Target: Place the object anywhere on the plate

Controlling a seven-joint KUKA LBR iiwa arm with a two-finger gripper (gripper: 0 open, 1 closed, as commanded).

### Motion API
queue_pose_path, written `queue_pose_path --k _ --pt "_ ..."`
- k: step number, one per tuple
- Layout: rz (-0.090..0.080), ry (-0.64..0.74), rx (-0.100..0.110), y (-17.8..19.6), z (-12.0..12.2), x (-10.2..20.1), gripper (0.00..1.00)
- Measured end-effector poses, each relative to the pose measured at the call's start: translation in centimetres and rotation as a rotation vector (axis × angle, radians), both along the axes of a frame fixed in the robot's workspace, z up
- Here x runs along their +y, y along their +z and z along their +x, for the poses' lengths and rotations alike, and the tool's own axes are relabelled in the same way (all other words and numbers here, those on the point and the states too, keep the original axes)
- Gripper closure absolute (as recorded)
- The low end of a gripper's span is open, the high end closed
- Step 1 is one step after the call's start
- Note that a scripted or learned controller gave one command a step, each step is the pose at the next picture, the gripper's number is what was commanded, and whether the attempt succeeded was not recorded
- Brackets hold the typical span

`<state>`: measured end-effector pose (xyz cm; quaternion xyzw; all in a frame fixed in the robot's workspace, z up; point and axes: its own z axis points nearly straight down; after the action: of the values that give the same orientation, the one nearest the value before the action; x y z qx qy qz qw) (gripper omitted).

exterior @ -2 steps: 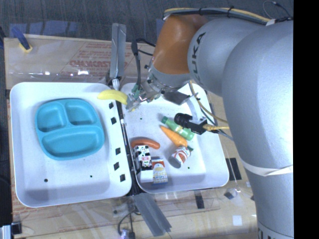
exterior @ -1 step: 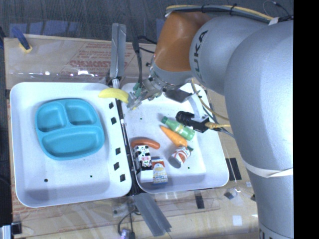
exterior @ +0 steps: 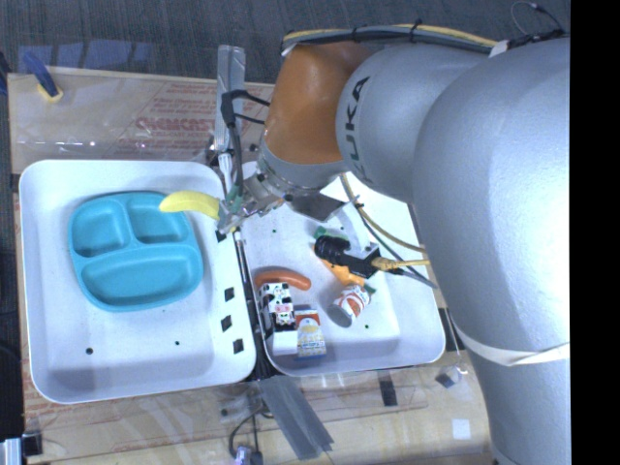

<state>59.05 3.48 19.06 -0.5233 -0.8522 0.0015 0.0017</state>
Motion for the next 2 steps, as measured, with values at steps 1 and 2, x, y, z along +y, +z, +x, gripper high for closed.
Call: queue_pose_path --k 1,2 --pt "0.0 0.258 -0.004 2.3 0.9 -0.2 1.0" --pt "0.001 0.282 -0.005 2.4 2.6 0.1 1.0"
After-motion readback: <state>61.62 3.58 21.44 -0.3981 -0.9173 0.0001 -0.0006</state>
